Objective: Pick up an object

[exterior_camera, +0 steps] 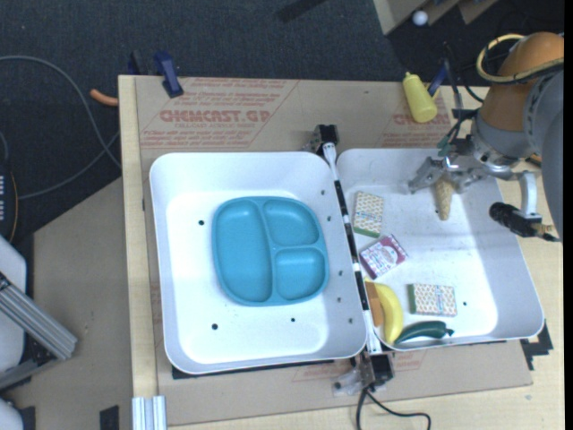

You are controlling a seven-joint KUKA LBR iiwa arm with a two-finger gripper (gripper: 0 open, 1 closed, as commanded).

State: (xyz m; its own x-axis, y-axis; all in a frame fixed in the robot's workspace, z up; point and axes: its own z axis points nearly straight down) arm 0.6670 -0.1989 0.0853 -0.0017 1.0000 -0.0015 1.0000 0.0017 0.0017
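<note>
Red print on the brown board (269,106) under the bins read "CHEMCAST GP" in large letters, with smaller lines above and below too fine to read. More red print at the board's right was partly covered and illegible.

At the frame's upper right, the arm (524,106) is grey with an orange band, black cables looping around it.

I watch through one fixed camera set high above the bench (269,106), looking down at a slant from fairly far back. It takes in both white bins (179,267) whole, with the hand (445,176) toward the upper right of my view.
</note>
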